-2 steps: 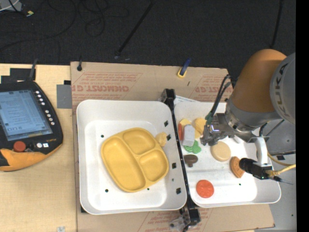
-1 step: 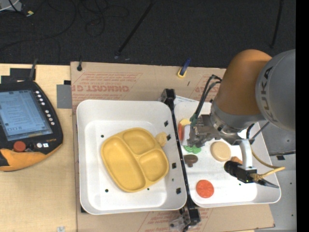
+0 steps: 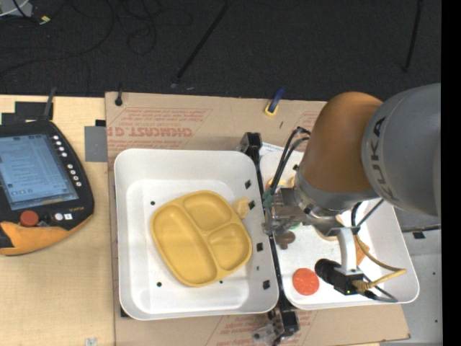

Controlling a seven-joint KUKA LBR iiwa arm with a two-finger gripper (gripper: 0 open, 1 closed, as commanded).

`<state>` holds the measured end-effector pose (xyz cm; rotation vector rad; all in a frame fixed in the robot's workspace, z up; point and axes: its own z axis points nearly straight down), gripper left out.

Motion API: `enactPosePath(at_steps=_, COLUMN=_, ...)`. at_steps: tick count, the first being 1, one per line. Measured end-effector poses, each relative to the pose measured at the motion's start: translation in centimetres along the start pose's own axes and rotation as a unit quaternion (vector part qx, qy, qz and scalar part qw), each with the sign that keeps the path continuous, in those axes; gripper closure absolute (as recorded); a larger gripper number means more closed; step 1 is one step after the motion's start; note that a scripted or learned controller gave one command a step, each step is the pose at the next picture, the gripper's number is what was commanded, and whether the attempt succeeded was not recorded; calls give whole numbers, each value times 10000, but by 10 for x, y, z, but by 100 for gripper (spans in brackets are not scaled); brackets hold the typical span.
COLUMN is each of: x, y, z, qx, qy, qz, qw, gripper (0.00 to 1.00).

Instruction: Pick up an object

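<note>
Reaching into the right bin (image 3: 403, 225), the gripper (image 3: 277, 225), its jaw state impossible to tell, should descend squarely on an object below, perhaps the nearby orange disc (image 3: 305, 281).

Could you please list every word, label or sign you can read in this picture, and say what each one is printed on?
"KUKA": partly visible on the grey arm.
Red print on the cardboard sheet: upside down, too blurred to read.
Screen text on the teach pendant: too small to read.
</note>
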<state>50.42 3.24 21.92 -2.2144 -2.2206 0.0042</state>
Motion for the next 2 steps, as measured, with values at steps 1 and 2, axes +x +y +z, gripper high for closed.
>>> enactPosePath(at_steps=1, x=18, y=-3, z=-4, qx=-14, qy=-5, qz=8, qw=10000, gripper=100)
enactPosePath(at_steps=2, x=20, y=-8, z=-17, qx=-21, qy=-7, qz=10, qw=10000, gripper=100)
